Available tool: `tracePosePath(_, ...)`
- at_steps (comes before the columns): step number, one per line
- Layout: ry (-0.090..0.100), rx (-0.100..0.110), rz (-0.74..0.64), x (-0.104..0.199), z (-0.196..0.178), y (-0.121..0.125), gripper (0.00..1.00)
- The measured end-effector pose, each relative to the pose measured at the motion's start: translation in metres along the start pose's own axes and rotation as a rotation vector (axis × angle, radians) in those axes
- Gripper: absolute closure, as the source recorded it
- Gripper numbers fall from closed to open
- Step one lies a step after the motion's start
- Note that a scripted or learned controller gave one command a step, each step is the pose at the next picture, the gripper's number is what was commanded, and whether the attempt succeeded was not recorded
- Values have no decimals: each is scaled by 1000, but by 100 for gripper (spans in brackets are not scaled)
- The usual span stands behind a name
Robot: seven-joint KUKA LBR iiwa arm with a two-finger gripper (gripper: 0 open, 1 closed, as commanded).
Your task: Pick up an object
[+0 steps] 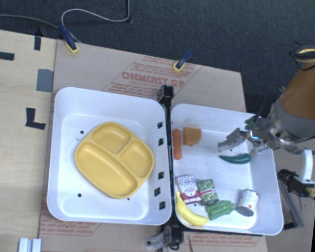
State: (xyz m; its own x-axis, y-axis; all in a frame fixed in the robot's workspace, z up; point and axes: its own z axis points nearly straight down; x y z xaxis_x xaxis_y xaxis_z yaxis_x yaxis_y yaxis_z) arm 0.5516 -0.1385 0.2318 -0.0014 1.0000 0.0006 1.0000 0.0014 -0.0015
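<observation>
My gripper (241,148) hangs over the upper right part of the right bin (270,182), fingers spread open with nothing between them. A dark green pepper (235,158) lies on the bin floor just under and in front of the fingertips. I cannot tell whether they touch it. Further left in the same bin lie an orange carrot (176,144) and a brown bread piece (191,136). At the bin's front sit a banana (189,212), a light green vegetable (219,209), a red and white packet (186,188), a green packet (206,189) and a white can (246,201).
The left bin (64,140) holds a yellow divided plate (115,158). Black clips run down the divider (164,152) between the bins. The grey and orange arm (302,106) comes in over the right bin's far right corner. Cardboard lies under both bins.
</observation>
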Motion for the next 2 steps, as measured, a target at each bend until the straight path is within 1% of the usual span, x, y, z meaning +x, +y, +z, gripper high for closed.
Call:
tracePosePath(1, 0, -5, -1, 7, 146, 65, 0)
tracePosePath(2, -1, -2, -1, 29, 147, 117, 0)
